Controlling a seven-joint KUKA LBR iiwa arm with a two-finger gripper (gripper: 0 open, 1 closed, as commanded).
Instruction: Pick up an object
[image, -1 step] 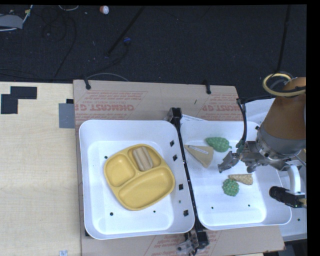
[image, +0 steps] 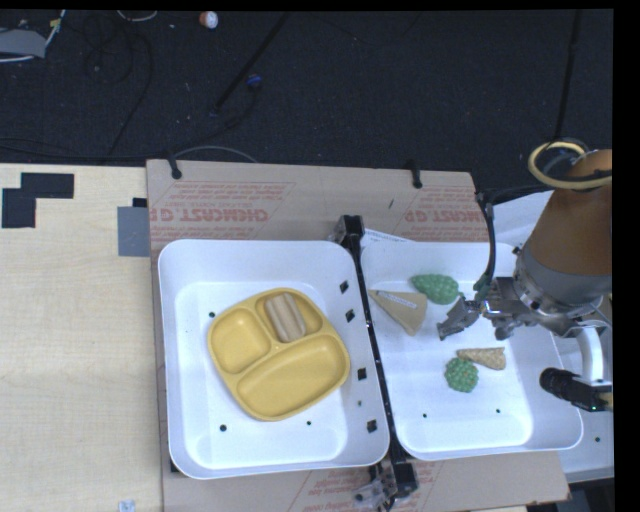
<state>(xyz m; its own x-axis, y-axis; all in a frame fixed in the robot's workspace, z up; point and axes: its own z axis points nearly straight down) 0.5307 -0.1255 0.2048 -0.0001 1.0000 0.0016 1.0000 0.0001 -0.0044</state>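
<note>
While nothing sits between its fingers, the gripper (image: 462, 322) hangs low over the right bin (image: 540, 425) with its jaws spread apart, so the pick looks not yet made: closing on something and lifting it remain. Candidates lie close: one tan wedge (image: 400, 308) just left of the fingertips, one small tan cone (image: 483, 357) below them, and two green knobbly pieces, one (image: 436, 288) above, one (image: 461, 375) beside the cone. Further out, the left bin (image: 185, 300) holds one yellow divided tray (image: 280, 352). Two bins in all.
</note>
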